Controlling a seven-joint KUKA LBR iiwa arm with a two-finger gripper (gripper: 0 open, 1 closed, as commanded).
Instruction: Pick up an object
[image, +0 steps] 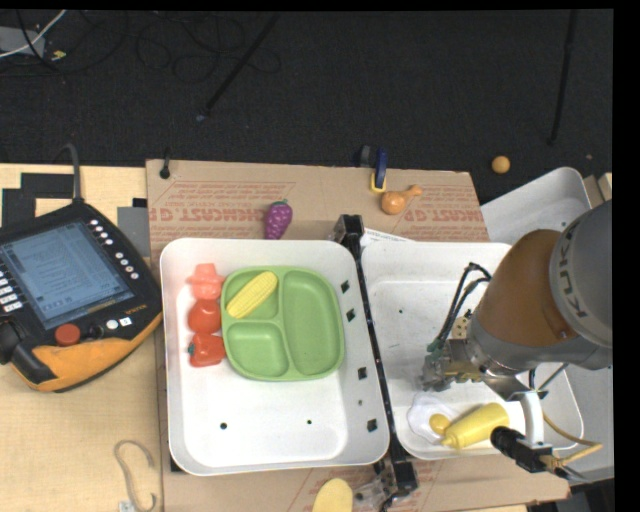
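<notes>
In the right bin (400, 275) my gripper (443, 378) reaches down near the front, just above a yellow bottle-shaped toy (474, 425) that lies on its side by the front wall. The arm's orange band (525, 295) hides the wrist. The left bin (260, 420) holds a green divided plate (285, 325) with a yellow corn cob (250, 293) in its upper left compartment. Beside the plate's left edge lie red and pink toys (204, 315).
A purple grape toy (278, 218) and an orange pear-shaped toy (397, 199) lie on the cardboard behind the bins. A teach pendant (65, 290) sits at the left. A yellow object (333, 495) lies in front of the bins, and a small orange ball (500, 164) lies far back.
</notes>
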